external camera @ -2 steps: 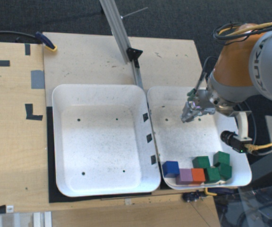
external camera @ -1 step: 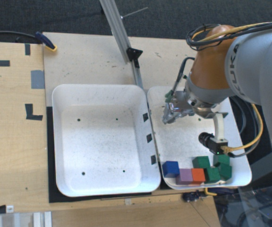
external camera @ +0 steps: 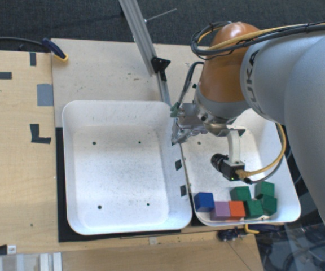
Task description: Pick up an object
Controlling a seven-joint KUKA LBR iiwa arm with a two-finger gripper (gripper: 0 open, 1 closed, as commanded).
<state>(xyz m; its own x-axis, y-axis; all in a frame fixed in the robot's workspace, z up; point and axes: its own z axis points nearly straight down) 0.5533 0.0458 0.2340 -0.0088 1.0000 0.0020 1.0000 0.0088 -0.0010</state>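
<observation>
Several small blocks are bunched in the near corner of the right bin (external camera: 205, 168): a blue block (external camera: 204, 201), a purple block (external camera: 222, 209), an orange block (external camera: 237, 209) and green blocks (external camera: 242, 194) (external camera: 266, 189) (external camera: 256, 208). My gripper (external camera: 178, 130) hangs under the orange wrist band, over the far left part of the right bin, close to the wall shared with the left bin. It is well away from the blocks. Nothing shows in it from this angle.
The left bin (external camera: 67, 117) lies to the gripper's left. A slanted metal rail (external camera: 141, 33) runs down to the bins' far edge. A black fitting with a yellow cable (external camera: 228, 166) hangs from the wrist over the right bin. A blue-and-yellow clamp (external camera: 55, 48) lies far left.
</observation>
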